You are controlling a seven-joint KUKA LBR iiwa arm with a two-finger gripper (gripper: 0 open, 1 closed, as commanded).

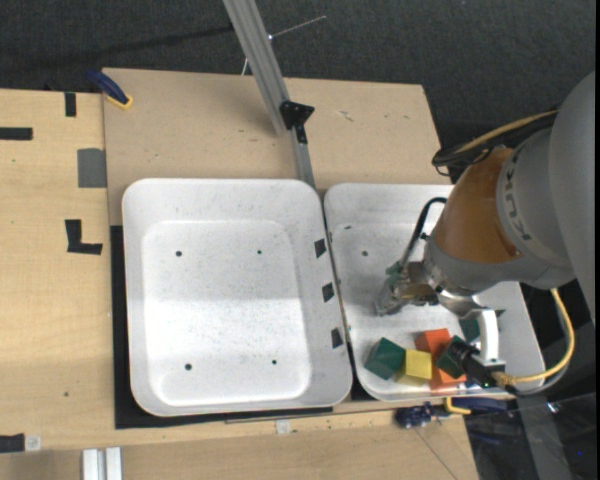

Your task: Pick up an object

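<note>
My gripper hangs low over the middle of the right bin, reaching in from the right under the grey arm and its orange band. Just below it, along the bin's front edge, lie a dark green block, a yellow block and an orange block close together. A dark teal piece sits beside a white part at the right. The gripper stands above and apart from the block cluster. Nothing shows between its tips.
The left bin sits alongside, sharing a middle rim with black clips. A grey metal pole slants up from the bins' back edge. A blue-and-yellow clamp lies at the bench front.
</note>
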